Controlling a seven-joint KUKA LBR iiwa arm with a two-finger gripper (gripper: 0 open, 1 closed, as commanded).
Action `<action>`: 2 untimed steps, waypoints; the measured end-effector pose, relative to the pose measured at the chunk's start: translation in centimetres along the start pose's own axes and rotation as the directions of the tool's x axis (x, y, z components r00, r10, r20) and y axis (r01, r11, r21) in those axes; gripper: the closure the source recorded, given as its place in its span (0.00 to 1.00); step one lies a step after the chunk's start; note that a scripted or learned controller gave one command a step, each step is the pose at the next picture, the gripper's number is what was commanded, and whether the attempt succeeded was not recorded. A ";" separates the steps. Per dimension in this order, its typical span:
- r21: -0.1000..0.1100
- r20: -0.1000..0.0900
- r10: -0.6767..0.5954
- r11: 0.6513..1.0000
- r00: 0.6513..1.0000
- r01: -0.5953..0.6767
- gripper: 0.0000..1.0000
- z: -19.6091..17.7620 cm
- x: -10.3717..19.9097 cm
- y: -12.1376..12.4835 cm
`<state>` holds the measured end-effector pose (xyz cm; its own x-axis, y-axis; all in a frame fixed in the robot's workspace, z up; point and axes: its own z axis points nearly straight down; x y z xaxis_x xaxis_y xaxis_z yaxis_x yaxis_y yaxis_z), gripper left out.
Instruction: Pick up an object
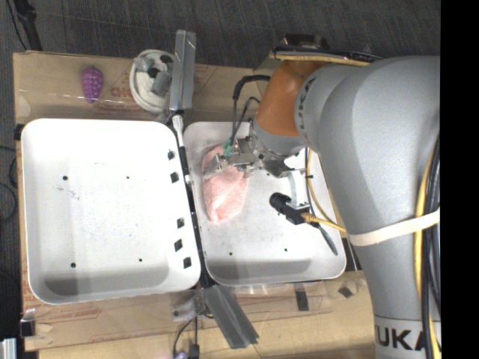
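Jaws (238,158) down on the top end of the pink object (225,188) in the right bin (263,271); can't tell how wide, too cluttered. Arm (359,148) hides the bin's right edge.

A mottled pink object (224,189) lies in a white bin (314,264), a purple item (92,83) sits on the brown counter (60,77), under the grey, orange-banded arm (374,140).

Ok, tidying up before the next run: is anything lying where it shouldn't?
A purple grape-like bunch and a coil of white cord sit on the cardboard behind the left bin, outside both bins.
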<state>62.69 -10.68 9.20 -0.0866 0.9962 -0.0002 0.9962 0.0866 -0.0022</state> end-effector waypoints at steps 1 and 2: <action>-0.002 0.000 -0.089 0.996 0.996 0.089 0.00 -0.1 0.7 3.1; 0.000 0.000 0.087 0.996 0.996 -0.087 0.00 -10.1 4.7 3.4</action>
<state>65.68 -5.75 19.26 0.0008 1.0000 -0.0001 1.0000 -0.0008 -0.0019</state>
